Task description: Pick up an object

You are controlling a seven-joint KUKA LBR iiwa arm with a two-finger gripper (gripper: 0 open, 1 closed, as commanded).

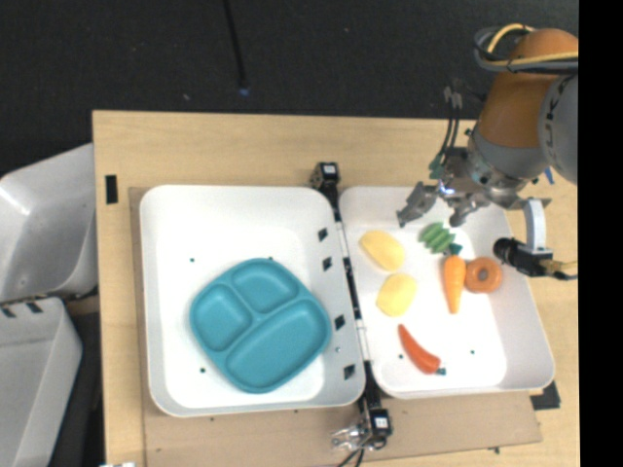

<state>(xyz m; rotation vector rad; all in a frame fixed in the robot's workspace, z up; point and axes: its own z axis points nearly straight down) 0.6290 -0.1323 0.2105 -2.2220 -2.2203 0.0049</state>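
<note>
One open hand (440, 205) just above a green object (437, 235), nothing between its fingers.

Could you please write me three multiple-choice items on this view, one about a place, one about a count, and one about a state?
1. Where does the blue three-compartment plastic plate lie?
A. In the left white bin
B. In the right white bin
C. On the bare bench

2. How many pale yellow rounded toy foods lie in the right white bin?
A. One
B. Two
C. Four

3. How do the fingers of the two-finger gripper stand?
A. Shut on the red toy chili pepper
B. Shut on the orange toy carrot
C. Spread, with nothing between them

Answers: 1 A, the plate sits inside the left white bin. 2 B, two yellow pieces lie there. 3 C, the fingers splay above the green toy piece, gripping nothing.
</note>
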